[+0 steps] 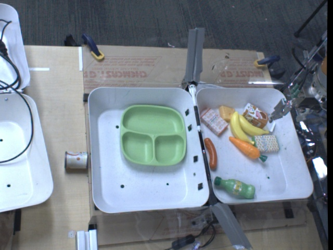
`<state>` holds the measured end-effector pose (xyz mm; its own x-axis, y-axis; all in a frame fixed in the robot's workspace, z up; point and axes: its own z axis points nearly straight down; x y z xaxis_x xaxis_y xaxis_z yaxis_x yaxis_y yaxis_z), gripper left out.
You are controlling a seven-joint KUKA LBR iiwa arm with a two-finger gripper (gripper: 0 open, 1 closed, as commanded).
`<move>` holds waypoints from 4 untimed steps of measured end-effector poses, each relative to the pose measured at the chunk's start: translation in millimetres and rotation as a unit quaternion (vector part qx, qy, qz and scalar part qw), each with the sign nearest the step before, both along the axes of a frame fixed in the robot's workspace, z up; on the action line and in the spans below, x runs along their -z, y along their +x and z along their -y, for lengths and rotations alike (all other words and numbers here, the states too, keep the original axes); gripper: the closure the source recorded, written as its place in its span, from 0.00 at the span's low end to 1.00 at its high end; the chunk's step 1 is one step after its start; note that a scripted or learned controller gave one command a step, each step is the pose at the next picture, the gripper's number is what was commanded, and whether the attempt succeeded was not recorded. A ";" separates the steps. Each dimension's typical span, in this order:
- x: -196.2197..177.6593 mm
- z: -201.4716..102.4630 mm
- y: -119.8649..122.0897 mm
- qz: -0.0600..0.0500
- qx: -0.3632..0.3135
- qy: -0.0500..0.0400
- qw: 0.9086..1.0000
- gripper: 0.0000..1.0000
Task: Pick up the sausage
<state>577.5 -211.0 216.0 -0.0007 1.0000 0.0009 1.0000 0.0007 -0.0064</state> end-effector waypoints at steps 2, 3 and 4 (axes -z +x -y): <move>27.0 -69.1 -5.7 0.001 0.027 -0.001 1.000 0.00; 78.7 -105.0 -27.0 0.000 -0.123 0.001 0.992 0.00; 27.5 -169.9 -66.3 0.000 -0.126 0.000 0.992 0.00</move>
